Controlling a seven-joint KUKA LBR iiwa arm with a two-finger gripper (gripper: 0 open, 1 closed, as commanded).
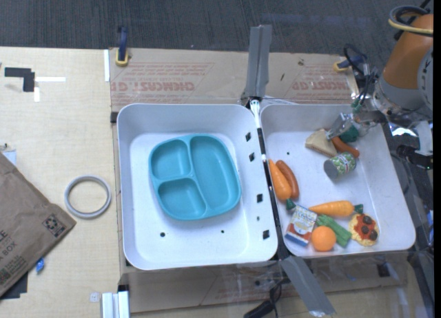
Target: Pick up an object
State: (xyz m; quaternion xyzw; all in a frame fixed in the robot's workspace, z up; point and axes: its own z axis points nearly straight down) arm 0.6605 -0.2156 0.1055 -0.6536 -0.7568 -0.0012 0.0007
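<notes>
The objects lie in the right bin (pixel 386 172), right of frame: a hot dog (pixel 283 179), carrot (pixel 333 208), orange (pixel 322 239), pizza slice (pixel 364 228) and can (pixel 340 165). The gripper (pixel 346 125) hangs over the bin's upper part, beside a bread wedge (pixel 319 142); its grip cannot be told. The left bin (pixel 131 193) holds a teal divided plate (pixel 194 176).

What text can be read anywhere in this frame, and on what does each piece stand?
Red print, upside down, on the cardboard behind the bins: too blurred to read.
"BOX", with a partly cut word above it, on the brown box at left.
Small carton in the right bin: label too small to read.
</notes>
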